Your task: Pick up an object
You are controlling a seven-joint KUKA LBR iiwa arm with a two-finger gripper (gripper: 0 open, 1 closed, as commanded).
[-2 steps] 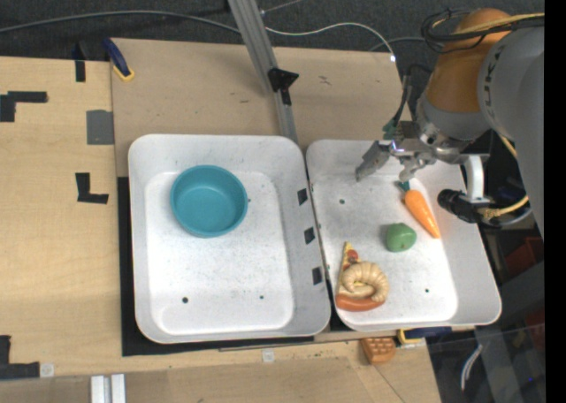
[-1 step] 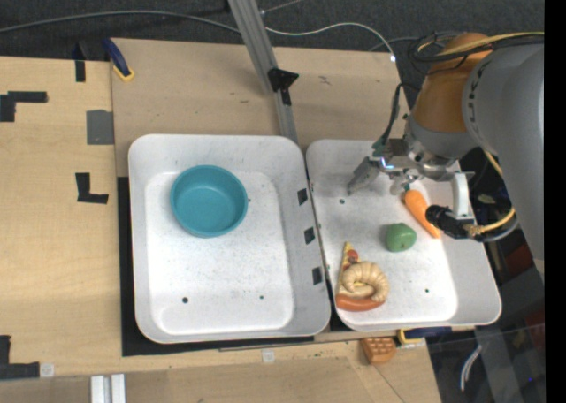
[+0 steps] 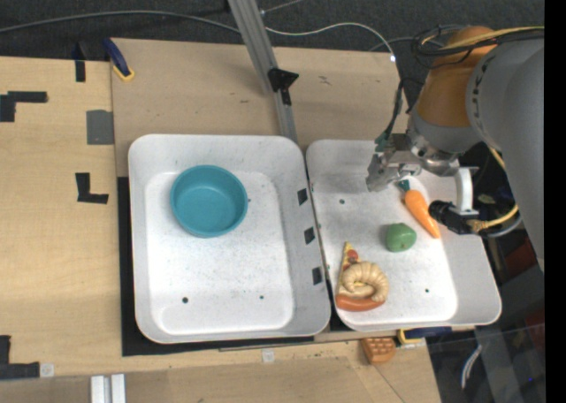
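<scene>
The gripper [image 3: 386, 173] hangs over the right bin [image 3: 354, 158], nothing visibly held; whether it is open I cannot tell. The carrot [image 3: 421, 213] lies just beside it toward the near-right, its long axis slanting from the gripper toward the bin's near-right corner.

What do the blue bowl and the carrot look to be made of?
Blue bowl: likely moulded plastic, given its uniform teal colour and soft matte sheen. Carrot: probably a plastic toy, smooth and evenly orange with a green tip; rubber is possible too.
</scene>
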